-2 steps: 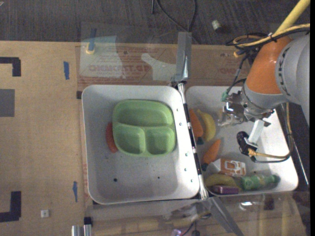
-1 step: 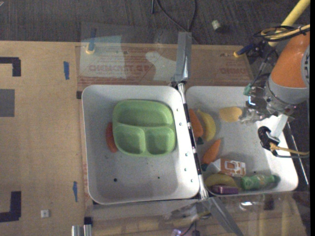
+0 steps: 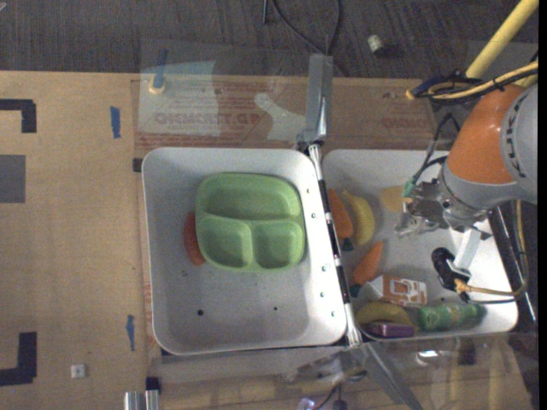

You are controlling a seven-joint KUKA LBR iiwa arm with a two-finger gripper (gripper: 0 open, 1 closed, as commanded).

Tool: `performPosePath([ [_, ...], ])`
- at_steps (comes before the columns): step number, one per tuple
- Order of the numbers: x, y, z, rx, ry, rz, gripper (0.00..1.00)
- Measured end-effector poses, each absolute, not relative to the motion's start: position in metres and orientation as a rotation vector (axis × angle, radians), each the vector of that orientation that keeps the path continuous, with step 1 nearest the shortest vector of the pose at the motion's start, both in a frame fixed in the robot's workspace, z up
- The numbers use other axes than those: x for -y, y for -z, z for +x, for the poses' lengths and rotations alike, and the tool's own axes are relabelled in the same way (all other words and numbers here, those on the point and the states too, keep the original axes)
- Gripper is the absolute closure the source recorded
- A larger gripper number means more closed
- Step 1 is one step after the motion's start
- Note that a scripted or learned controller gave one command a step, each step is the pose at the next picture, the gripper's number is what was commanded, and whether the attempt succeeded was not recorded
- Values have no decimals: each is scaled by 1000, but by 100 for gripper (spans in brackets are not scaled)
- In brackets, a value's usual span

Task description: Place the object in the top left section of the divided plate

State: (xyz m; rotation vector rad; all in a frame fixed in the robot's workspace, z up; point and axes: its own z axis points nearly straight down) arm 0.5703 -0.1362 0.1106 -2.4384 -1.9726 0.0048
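A green divided plate [image 3: 249,220] lies in the left bin [image 3: 171,297], toward its back. It has one wide section along the far side and two smaller sections on the near side, and nothing lies in any of them. An orange-red piece [image 3: 191,239] pokes out from under the plate's left rim. My gripper [image 3: 416,214] hangs over the right bin [image 3: 504,314], above its white floor, right of a yellow banana [image 3: 362,216]. I see nothing between its tips.
The right bin holds an orange piece [image 3: 340,214] by the divider wall, an orange carrot [image 3: 368,263], a small orange-and-white box [image 3: 404,290], a green bottle [image 3: 449,316], and a yellow piece [image 3: 382,312] over a purple one [image 3: 391,330]. Cables [image 3: 466,284] trail at the right.
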Motion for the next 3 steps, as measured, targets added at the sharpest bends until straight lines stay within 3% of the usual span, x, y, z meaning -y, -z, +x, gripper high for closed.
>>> performPosePath([
  [1, 129, -112, 518, 2057, -4, -2368, 100],
  [2, 96, -257, 560, 1863, -7, -2528, 100],
  [3, 161, -88, 591, 2112, 7, -2330, 100],
])
